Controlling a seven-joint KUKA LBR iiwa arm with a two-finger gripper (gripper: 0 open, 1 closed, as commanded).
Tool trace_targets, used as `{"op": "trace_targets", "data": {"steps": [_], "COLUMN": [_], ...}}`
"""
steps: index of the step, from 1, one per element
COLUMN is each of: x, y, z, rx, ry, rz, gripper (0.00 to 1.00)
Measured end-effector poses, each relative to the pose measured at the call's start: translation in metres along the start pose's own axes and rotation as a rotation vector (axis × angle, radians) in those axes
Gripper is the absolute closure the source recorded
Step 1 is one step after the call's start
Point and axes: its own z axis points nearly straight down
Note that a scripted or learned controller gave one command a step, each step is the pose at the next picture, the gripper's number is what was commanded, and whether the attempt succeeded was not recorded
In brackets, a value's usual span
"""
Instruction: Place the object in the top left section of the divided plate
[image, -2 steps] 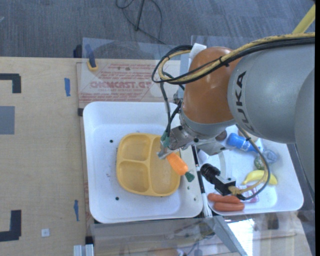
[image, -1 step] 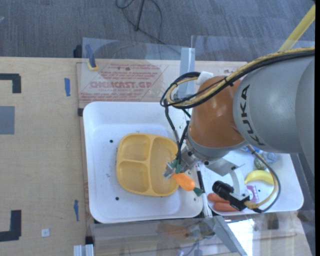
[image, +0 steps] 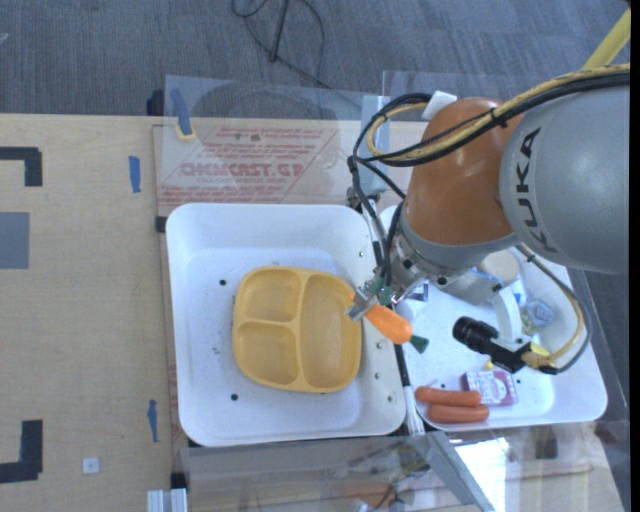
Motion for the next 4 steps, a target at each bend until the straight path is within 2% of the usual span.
{"op": "trace_targets", "data": {"steps": [1, 2, 3, 4], "x": [0.031, 0.042, 0.029, -0.029], "y": [0.076, 0.101, 0.059, 0.092], "z": [0.006, 0.021, 0.026, 0.013], "rx": [-0.001, -0.002, 0.002, -0.003], "ry": [-0.001, -0.001, 0.001, -0.003], "rz": [-0.093, -0.040, 0.062, -0.216], "gripper": [1.00, 1.00, 1.00, 1.00]}}
